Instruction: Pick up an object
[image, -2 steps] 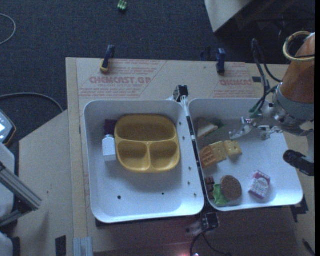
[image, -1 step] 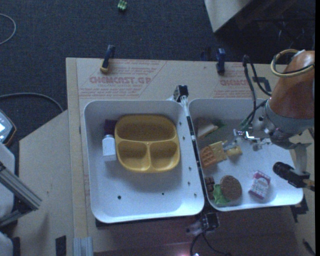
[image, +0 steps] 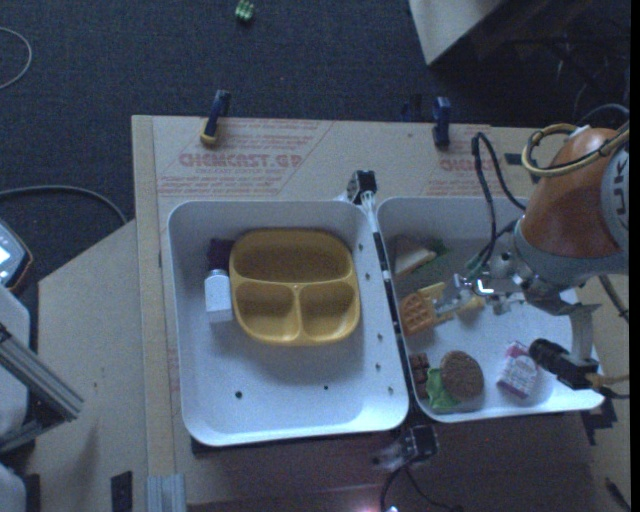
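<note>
My gripper (image: 468, 292) hangs low over the middle of the right bin (image: 455, 212), reaching in from the right. Just to its left lie a tan waffle (image: 416, 313) and a yellow piece (image: 437, 296) that touches or nearly touches the gripper's tip. A sandwich wedge (image: 414, 257) lies at the bin's back left. A brown burger patty (image: 462, 374) rests on a green leaf (image: 438, 392) at the front. A pink and white packet (image: 519, 372) sits at the front right. Nothing is seen lifted.
The left bin (image: 200, 400) holds a yellow divided plate (image: 294, 285), a small white bottle (image: 218, 295) and a dark purple thing (image: 220, 250) behind the bottle. The shared wall between the bins (image: 385, 290) runs close to the waffle.
</note>
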